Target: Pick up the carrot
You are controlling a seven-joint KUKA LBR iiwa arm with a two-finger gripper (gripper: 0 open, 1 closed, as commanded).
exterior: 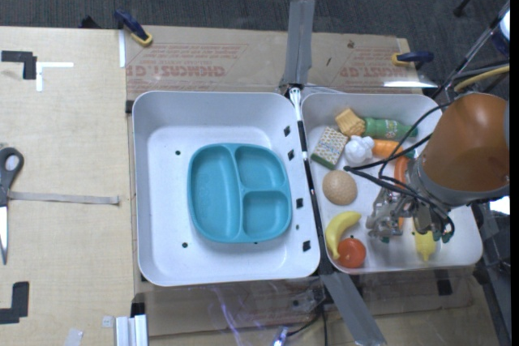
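Task not yet done; carrot (387, 147) lying in right bin (462, 254) between white toy and arm, ungripped; gripper (388, 224) low beside banana (340, 228); finger state impossible to tell; grasp and lift remaining.

**Colours in the two bins**

Both bins are white: the left bin (154, 198) carries a teal divided plate (240, 192). In the right bin (458, 255) lie an orange carrot (386, 147), a yellow banana (338, 228), a red tomato (351, 252), a tan egg-shaped piece (340, 187), a green bottle (386, 127) and a golden cracker (350, 122). The tabletop (65, 174) is pale wood; the arm's band (470, 142) is orange.
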